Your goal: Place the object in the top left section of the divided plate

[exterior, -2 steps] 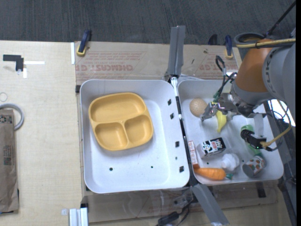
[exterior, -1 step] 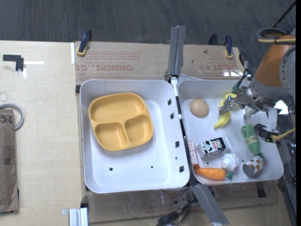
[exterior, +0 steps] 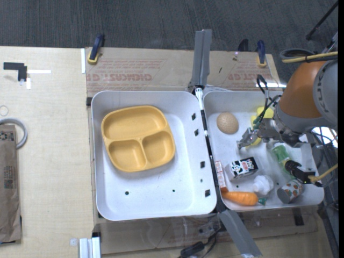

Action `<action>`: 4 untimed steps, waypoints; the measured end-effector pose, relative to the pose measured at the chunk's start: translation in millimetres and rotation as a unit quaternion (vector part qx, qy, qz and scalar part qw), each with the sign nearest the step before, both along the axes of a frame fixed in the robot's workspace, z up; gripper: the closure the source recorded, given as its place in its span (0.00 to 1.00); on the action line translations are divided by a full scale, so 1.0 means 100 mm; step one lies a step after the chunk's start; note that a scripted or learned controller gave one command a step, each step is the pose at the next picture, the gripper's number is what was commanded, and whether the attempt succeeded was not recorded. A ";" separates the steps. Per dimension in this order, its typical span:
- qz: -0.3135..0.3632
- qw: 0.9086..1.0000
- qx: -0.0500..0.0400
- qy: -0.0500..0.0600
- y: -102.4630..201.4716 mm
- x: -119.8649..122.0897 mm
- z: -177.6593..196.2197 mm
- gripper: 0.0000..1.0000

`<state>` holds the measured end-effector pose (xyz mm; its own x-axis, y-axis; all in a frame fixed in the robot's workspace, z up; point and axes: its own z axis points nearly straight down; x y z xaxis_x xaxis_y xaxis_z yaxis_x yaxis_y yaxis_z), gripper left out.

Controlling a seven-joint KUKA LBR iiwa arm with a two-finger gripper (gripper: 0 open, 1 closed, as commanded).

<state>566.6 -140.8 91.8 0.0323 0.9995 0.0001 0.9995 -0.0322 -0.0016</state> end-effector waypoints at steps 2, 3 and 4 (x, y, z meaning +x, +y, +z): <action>-0.002 1.000 0.000 0.000 -0.01 0.00 0.09 0.00; 0.009 1.000 0.000 0.000 0.60 -0.61 0.99 0.00; 0.018 1.000 0.000 0.001 0.76 -0.89 1.22 0.00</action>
